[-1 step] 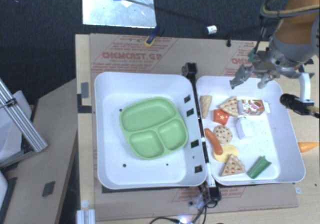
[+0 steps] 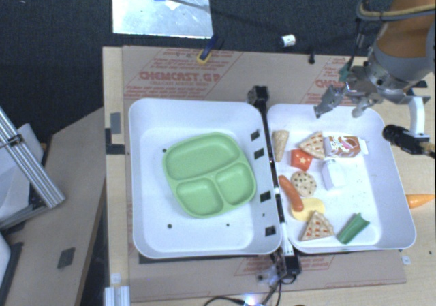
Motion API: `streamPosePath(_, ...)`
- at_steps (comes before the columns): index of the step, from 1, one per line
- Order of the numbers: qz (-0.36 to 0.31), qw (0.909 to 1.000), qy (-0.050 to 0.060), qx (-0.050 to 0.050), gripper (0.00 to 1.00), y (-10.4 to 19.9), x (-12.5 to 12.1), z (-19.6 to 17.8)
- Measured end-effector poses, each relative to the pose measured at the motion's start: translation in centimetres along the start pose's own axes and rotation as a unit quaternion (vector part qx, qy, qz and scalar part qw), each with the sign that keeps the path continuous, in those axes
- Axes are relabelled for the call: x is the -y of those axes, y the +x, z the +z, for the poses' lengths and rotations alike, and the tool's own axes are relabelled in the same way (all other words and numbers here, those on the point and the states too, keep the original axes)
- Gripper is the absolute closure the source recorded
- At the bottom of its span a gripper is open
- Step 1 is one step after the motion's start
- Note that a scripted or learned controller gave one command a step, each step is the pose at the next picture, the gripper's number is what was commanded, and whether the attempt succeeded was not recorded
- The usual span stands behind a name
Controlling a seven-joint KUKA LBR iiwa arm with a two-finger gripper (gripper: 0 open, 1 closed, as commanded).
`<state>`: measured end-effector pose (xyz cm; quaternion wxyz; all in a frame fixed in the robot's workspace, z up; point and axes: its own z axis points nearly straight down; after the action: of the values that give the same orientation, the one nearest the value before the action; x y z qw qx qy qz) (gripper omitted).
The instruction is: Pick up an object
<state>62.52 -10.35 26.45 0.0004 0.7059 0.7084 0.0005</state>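
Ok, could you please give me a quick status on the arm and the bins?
Gripper open, above right bin's far edge, holding nothing. Toy food untouched; pizza slice nearest. Green tray in left bin.

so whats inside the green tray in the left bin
Nothing shows in the green tray: all three of its compartments look bare. It lies flat in the left bin, so the bin floor beneath it is hidden.

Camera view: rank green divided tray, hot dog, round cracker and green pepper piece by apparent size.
1. green divided tray
2. hot dog and green pepper piece: look alike, not ranked
3. round cracker
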Motion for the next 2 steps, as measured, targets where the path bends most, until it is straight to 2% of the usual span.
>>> streamPosePath(2, 0.002, 1.0, 0.002, 0.0, 0.0, 0.6, 1.1, 11.9)
